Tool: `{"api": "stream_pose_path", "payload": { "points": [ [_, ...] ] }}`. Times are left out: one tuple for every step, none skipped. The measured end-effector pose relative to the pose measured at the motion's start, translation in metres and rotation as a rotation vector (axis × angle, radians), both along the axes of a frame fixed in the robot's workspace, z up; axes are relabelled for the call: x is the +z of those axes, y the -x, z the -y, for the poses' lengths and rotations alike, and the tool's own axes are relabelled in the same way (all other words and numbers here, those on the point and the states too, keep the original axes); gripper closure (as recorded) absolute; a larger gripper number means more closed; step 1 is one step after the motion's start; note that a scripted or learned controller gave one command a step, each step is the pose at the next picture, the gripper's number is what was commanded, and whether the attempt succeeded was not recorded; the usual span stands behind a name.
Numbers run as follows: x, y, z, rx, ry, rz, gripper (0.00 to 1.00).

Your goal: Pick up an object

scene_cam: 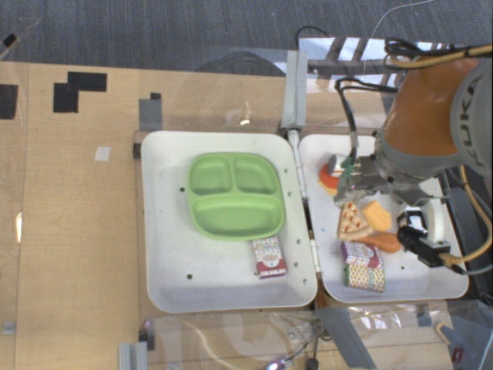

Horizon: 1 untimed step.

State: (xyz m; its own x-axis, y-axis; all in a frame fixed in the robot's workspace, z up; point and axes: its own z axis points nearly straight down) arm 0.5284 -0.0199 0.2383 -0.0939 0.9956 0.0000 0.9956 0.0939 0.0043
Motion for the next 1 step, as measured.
{"api": "stream_pose_path", "payload": {
  "points": [
    [-0.0108,-0.0719,-0.0182,0.074,0.0,-0.001,1.0]
  ]
}}
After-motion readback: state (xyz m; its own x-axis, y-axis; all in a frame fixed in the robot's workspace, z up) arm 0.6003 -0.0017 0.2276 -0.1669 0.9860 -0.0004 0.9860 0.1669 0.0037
